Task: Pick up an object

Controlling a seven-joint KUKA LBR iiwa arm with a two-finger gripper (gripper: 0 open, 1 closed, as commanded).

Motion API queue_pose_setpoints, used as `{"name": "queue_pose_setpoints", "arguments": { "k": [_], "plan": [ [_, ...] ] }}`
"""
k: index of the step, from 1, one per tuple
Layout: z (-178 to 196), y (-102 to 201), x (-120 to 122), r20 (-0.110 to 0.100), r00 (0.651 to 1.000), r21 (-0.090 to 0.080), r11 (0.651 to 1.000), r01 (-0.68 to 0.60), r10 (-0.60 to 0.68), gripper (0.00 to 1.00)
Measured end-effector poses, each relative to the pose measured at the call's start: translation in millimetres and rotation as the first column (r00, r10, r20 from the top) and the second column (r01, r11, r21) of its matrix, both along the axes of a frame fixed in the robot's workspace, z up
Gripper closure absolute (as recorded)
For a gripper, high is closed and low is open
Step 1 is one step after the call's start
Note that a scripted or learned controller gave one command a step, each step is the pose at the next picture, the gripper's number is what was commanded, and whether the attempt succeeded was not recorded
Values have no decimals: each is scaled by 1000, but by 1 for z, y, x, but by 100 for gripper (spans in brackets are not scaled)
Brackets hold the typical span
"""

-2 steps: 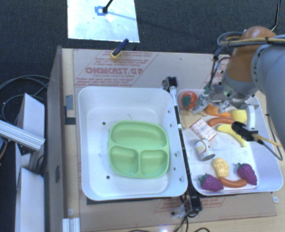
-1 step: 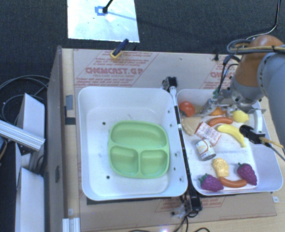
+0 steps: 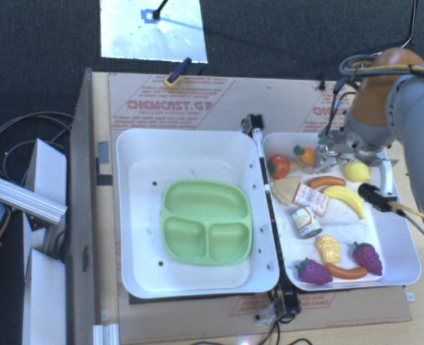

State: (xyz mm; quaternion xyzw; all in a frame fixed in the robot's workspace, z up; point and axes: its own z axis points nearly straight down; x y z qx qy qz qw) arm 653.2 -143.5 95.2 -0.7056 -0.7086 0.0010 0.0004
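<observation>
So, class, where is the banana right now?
The banana lies in the right bin, just below the lemon and beside the sausage.

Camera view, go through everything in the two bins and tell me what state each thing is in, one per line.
green divided plate: flat in the left bin, nothing on it
banana: lying in the right bin
lemon: resting by the gripper
small can: on its side
tomato: against the bin's left wall
two grape bunches: lying near the front edge
gripper: low over the right bin's far end, nothing seen held

Bench with two white bins side by side
</observation>
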Motion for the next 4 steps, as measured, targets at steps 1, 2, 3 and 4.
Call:
{"name": "queue_pose_setpoints", "arguments": {
  "k": [1,2,3,4],
  "plan": [
    [0,0,0,0,1000,0,1000,0,0,0],
    [-11,8,-20,3,1000,0,1000,3,-3,0],
    [5,11,12,-15,1000,2,1000,-1,1,0],
    [-11,-26,-25,3,1000,1,1000,1,-1,0]
  ]
}}
